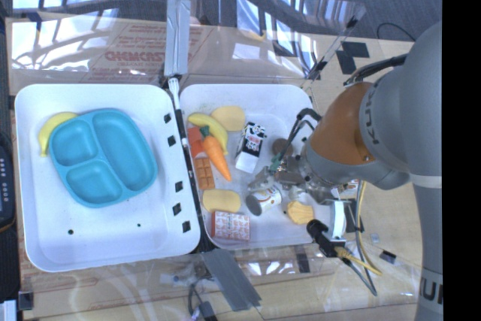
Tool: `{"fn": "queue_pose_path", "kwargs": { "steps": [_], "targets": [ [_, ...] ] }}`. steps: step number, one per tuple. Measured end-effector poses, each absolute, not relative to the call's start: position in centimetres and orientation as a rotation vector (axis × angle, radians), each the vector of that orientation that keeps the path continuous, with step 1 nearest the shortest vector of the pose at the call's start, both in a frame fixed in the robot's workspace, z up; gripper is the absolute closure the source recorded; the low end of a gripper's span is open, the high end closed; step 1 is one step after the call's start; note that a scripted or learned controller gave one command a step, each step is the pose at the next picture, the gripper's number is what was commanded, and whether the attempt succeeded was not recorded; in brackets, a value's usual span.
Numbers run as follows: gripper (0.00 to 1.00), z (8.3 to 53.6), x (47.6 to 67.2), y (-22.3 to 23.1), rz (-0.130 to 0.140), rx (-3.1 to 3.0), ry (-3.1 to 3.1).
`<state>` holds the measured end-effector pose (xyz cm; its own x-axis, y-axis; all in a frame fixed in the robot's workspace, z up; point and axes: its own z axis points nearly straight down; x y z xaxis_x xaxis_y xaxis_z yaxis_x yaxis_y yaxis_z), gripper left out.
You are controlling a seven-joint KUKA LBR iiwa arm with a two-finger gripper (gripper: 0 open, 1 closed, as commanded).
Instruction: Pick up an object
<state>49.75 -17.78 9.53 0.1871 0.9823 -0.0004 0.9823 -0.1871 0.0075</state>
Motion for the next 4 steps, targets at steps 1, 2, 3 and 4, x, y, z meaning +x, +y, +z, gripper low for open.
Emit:
{"fn": "queue_pose_path", "kwargs": {
  "steps": [1, 2, 3, 4],
  "targets": [
    [0.00, 15.6, 55.0, -17.8, 0.003, 2.357, 2.074],
    [0.00, 11.4, 61.0, -18.3, 0.027, 2.305, 2.103],
    [0.00, 15.5, 59.0, -11.8, 0.004, 2.360, 2.074],
    [0.00, 9.2, 52.4, -12.9, -0.001, 2.208, 2.239]
  ]
}}
